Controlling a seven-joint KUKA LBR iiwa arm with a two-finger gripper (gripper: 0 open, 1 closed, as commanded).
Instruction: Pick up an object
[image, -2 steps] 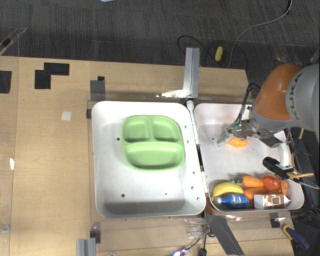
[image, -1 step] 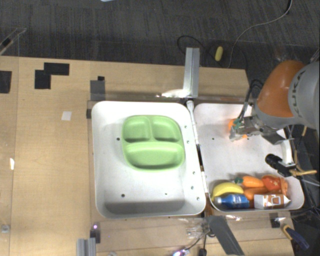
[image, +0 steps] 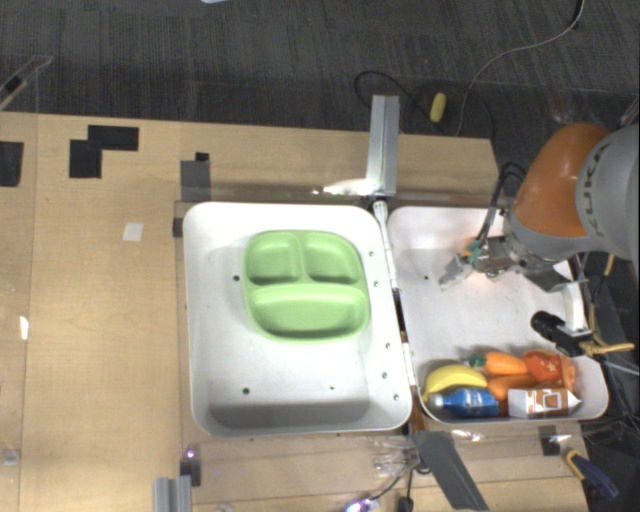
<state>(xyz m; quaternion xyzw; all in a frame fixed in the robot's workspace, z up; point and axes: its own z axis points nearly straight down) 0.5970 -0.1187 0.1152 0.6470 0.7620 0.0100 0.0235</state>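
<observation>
Several toy foods lie packed along the front wall of the right bin (image: 440, 320): a yellow banana (image: 455, 378), a blue bottle-like item (image: 466, 403), an orange carrot (image: 506, 364), a red tomato-like piece (image: 545, 366) and a white carton (image: 543, 403). My gripper (image: 468, 264) hangs over the back half of that bin, well behind the pile, with nothing visible in it. The grey arm with its orange band (image: 555, 190) reaches in from the right.
A green divided plate (image: 304, 283) lies in the left bin (image: 215, 370). A metal post (image: 384, 140) stands at the back between the bins. A black part (image: 552, 327) sticks in at the right bin's right rim.
</observation>
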